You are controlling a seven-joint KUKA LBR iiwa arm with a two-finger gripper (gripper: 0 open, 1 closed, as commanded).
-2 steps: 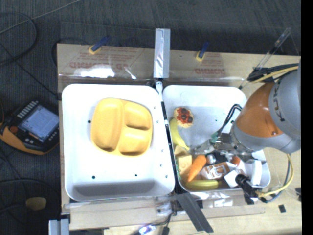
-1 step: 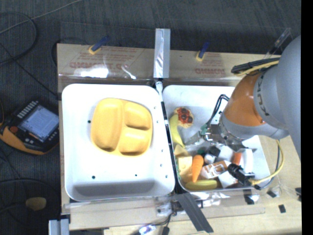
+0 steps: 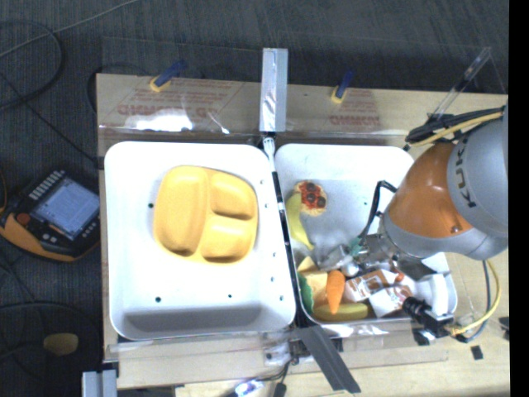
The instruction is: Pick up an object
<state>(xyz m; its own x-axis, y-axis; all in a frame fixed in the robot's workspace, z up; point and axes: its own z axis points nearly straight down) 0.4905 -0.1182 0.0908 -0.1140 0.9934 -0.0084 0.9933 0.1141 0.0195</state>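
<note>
Low in the right-hand shallow white bin, the grey two-finger gripper sat among the clutter; its opening could not be told. Just left of it and lower stood the small orange plastic carrot, its long axis roughly upright, beside a yellow plastic banana.

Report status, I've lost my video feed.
Pincer low in right bin, grip unclear. Carrot and packet crowded beneath. Yellow tray in left bin.

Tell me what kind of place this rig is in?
Probably a robotics lab or test cell: two white bins taped to a bench, toy food such as a carrot and a yellow tray, plus loose cables on carpet.
</note>
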